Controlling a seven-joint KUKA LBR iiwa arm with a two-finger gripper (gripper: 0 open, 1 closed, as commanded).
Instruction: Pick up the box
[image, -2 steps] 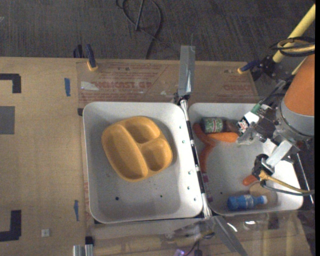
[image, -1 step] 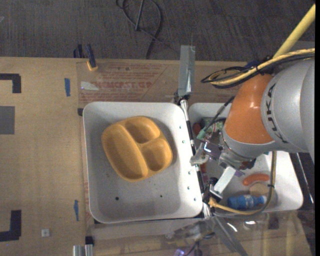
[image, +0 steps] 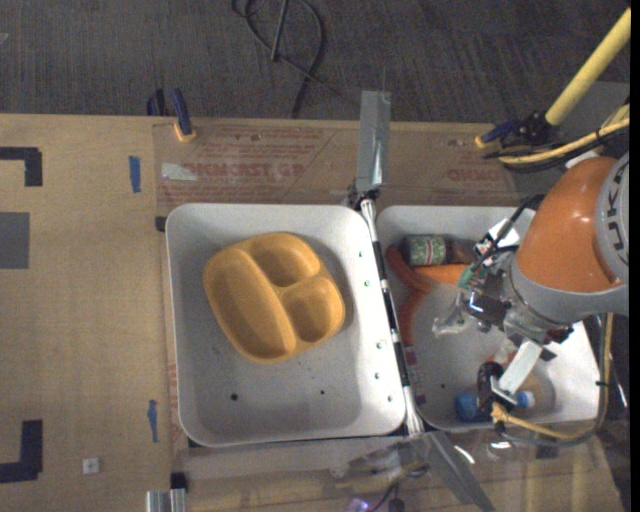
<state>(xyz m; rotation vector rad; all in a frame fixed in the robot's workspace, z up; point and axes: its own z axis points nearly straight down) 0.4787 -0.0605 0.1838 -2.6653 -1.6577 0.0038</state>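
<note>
Box: not made out, perhaps hidden.
Handling: presumed light, stiff; opposite flat faces to be gripped.
Pincer (image: 452, 320): over right bin (image: 437, 385); state cannot be told.

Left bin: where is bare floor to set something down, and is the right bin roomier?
Left white bin: a broad bare strip between the yellow three-compartment dish and the bin's lower wall. Right white bin is crowded: green-labelled can, orange item, small blue item, the arm overhead.
</note>
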